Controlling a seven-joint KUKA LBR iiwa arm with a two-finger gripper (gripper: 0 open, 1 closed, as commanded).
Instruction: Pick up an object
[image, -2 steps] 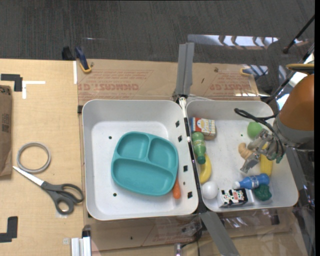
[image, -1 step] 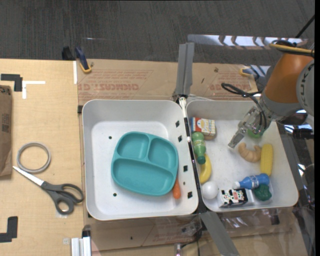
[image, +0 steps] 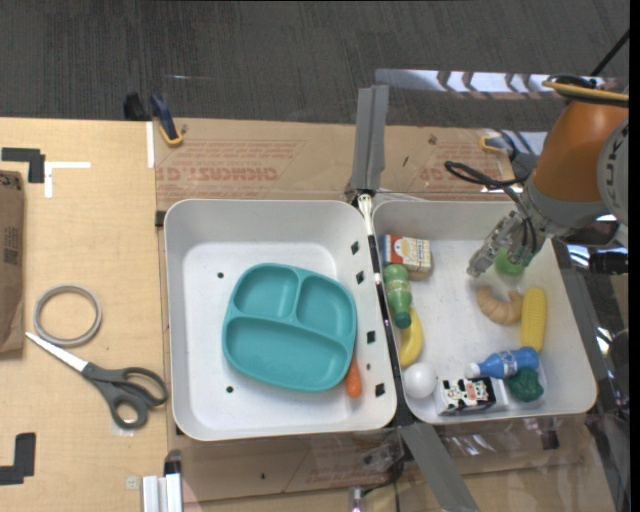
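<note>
Green object (image: 514, 262) sits between fingers of tool (image: 503, 256), clamped, above croissant (image: 500, 304) in right bin (image: 575, 330); corn cob (image: 534, 318) lies just right of croissant.

The gripper (image: 497, 255) hangs over the right bin (image: 575, 330), with a green object (image: 514, 262) at its fingers; whether it is gripped is unclear. Just below it lies a croissant (image: 499, 305), a yellow piece (image: 534, 317) beside that. Across the divider, the left bin (image: 190, 300) holds a teal divided plate (image: 290, 327).
</note>
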